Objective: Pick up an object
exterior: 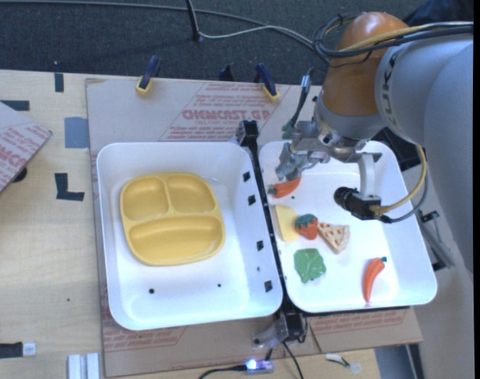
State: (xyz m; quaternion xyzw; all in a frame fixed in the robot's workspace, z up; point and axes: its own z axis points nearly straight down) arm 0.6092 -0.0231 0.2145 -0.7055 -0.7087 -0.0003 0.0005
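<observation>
The right bin (406, 290) holds several toy foods. An orange-red carrot-like piece (285, 187) lies near the bin's left wall, at the back. My gripper (290, 166) hangs directly over it, its tip right at the piece's top edge. Whether it touches the piece I cannot tell. In front of that lie a pale yellow cheese wedge (284, 222), a small red and green piece (306, 226), a pizza slice (335, 236), a green leaf (309, 264) and an orange chili pepper (373, 278).
The left bin (114, 290) holds a yellow divided plate (173, 216). A black divider (260, 212) runs between the two bins. The grey arm with its orange band (366, 54) and a black cable (362, 203) cover the right bin's back right.
</observation>
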